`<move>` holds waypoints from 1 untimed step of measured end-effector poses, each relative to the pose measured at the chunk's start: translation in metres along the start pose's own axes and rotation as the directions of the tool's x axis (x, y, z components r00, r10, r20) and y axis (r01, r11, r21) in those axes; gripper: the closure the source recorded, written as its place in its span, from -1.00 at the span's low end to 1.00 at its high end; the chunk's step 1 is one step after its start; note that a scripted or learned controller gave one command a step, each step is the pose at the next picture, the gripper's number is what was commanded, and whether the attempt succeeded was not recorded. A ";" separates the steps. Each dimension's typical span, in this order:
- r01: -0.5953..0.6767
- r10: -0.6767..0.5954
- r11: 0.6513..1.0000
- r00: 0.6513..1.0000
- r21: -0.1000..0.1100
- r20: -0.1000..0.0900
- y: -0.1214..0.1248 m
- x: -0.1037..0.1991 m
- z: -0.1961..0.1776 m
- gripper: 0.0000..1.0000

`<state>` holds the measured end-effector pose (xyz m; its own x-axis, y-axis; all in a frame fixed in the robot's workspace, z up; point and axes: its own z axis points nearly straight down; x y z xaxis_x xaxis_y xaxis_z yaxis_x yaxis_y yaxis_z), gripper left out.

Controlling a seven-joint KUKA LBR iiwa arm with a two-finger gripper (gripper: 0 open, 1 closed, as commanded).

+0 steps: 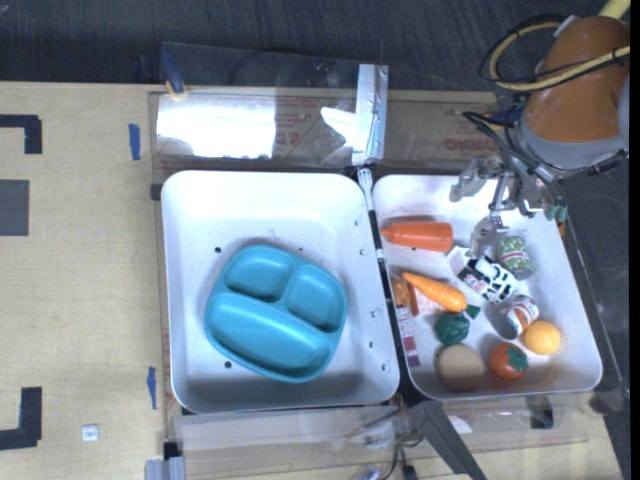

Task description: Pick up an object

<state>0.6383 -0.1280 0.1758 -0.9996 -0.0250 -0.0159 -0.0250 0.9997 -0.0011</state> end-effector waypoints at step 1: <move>0.113 -0.113 0.994 0.993 -0.003 -0.013 0.005 0.028 0.022 -1.00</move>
